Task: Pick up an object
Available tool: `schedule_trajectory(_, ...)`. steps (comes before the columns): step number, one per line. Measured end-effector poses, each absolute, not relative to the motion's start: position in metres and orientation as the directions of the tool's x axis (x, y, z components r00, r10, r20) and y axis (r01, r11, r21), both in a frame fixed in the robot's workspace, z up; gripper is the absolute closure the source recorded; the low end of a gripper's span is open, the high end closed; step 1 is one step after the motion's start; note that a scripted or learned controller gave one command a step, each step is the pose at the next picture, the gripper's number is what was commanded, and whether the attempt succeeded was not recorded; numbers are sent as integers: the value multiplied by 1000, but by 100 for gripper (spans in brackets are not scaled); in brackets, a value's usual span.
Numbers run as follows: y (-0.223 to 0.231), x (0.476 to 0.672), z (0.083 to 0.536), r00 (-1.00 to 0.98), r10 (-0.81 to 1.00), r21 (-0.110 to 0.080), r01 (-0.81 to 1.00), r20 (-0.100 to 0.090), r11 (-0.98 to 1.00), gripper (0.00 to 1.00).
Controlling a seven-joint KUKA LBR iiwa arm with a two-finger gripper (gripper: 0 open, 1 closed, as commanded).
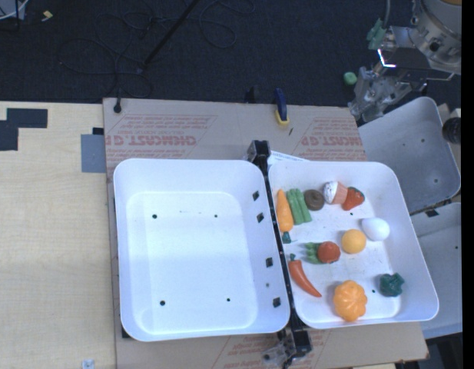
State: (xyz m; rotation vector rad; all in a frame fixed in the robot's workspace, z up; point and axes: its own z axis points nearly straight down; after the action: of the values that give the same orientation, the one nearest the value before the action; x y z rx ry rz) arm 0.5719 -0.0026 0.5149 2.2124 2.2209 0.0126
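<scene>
The right bin (409, 229) holds several toy foods. An orange carrot (284, 211) and green beans (299, 205) lie by its left wall, with a brown mushroom (314, 199) and a red pepper (353, 197) further right. A white egg (375, 228), an orange fruit (353, 241) and a red tomato (326, 252) sit mid-bin. A red chili (303, 277), an orange pumpkin (349, 300) and a green broccoli (391, 284) lie near the front. My gripper (370, 98) hangs above the bench beyond the right bin's far right corner, well apart from every item.
The left bin (190, 179) stands beside the right one, joined by a black divider (271, 237). A grey panel (409, 152) lies right of the bins under the arm. A blue and yellow clamp (281, 106) sits at the board's back edge.
</scene>
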Motion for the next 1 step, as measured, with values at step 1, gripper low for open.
schedule_trajectory(1,-22,586,421,2,1000,-11,1000,-1,-2,100)
